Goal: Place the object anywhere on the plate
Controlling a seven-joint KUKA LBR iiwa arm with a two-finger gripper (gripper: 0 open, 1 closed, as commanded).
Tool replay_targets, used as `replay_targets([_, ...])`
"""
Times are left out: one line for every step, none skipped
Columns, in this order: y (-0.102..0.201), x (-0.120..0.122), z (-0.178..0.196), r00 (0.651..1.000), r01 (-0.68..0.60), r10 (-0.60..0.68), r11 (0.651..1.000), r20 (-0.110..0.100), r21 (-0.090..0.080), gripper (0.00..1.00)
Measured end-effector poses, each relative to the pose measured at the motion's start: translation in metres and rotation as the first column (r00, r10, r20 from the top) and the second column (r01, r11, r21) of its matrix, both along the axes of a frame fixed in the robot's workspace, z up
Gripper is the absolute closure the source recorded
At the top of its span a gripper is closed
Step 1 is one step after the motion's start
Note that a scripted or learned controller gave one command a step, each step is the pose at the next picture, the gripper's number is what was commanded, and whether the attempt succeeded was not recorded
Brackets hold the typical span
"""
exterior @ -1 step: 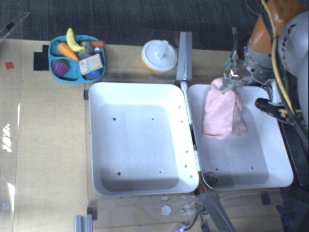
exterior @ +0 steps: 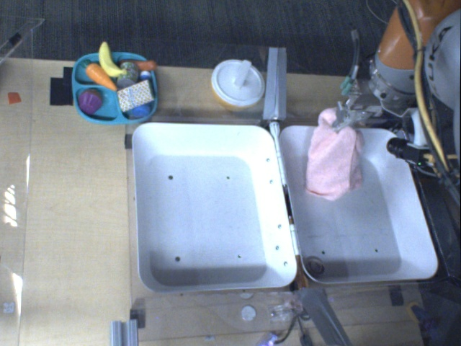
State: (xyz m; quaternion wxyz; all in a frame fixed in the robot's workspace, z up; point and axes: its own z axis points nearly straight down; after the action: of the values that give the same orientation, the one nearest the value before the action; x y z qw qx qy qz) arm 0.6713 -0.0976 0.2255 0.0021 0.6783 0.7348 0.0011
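Observation:
A pink cloth (exterior: 333,161) hangs over the right bin (exterior: 374,244), pinched at its top by my gripper (exterior: 344,114), which is shut on it near the bin's back edge. The cloth droops down and casts a shadow on the bin floor. A blue sectioned plate (exterior: 79,85) with a banana, a carrot and other toy foods sits on the bench at the far left, well away from the gripper.
The left bin (exterior: 205,207) lies between the cloth and the plate. A white lidded bowl (exterior: 238,83) stands behind the bins near the metal divider post (exterior: 274,85). The arm's orange band (exterior: 403,42) and cables rise at the right.

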Motion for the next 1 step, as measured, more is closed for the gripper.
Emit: replay_targets([0.0515, -0.0062, -0.0085, 0.92, -0.393, 0.393, 0.92, -0.001, 0.0, 1.0])
